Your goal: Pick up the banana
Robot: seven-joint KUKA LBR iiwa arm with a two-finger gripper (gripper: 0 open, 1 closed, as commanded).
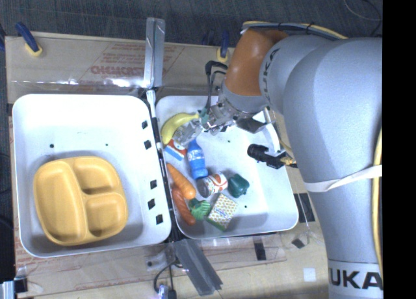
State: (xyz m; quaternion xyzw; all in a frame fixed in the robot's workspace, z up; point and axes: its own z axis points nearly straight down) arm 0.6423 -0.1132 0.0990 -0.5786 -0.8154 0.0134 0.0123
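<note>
The banana (173, 125) is yellow and curved, and lies in the far left corner of the right bin (276, 200), close to the divider. My gripper (193, 129) is lowered into that bin right at the banana's right end, touching or nearly touching it. The wrist hides the spot where they meet, so I cannot tell whether the banana is gripped.
Just in front of the banana lie a blue bottle (196, 161), a carrot (180, 183), a small can (212, 184), a dark green object (238, 186) and a green-yellow box (222, 212). The left bin (78, 116) holds a yellow divided tray (80, 198).
</note>
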